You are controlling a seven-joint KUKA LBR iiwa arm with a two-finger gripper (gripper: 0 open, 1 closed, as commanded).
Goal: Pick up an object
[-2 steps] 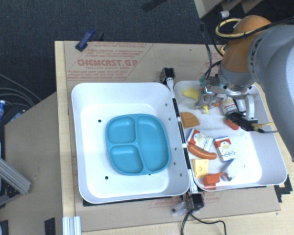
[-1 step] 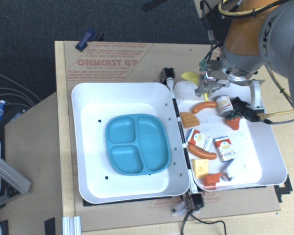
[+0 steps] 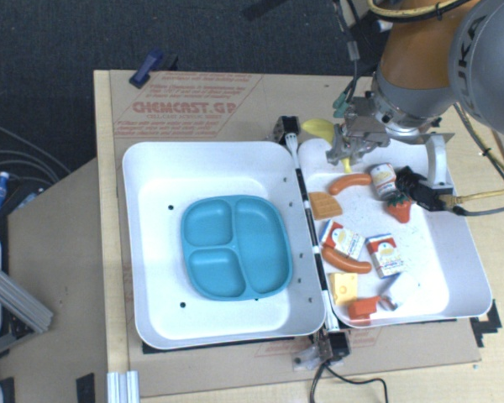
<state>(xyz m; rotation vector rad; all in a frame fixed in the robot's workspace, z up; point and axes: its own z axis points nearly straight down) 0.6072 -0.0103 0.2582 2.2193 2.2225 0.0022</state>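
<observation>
Sitting in the left bin [image 3: 143,183]: a blue divided tray [image 3: 235,247], well apart from the work. Lying scattered in the right bin [image 3: 454,250]: toy food, ready for picking. Hovering over the far left corner, just beyond a sausage [image 3: 350,183]: the gripper [image 3: 350,151]. Cannot tell how wide; apparently holding nothing.

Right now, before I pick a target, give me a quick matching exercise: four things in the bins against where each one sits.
Things:
1. blue tray
2. cheese slice
3. cracker
4. gripper

Places:
A. near the front edge of the right bin
B. over the far left corner of the right bin
C. middle of the left bin
D. by the right bin's left wall, below the upper sausage

Pairs: 1-C, 2-A, 3-D, 4-B
</observation>
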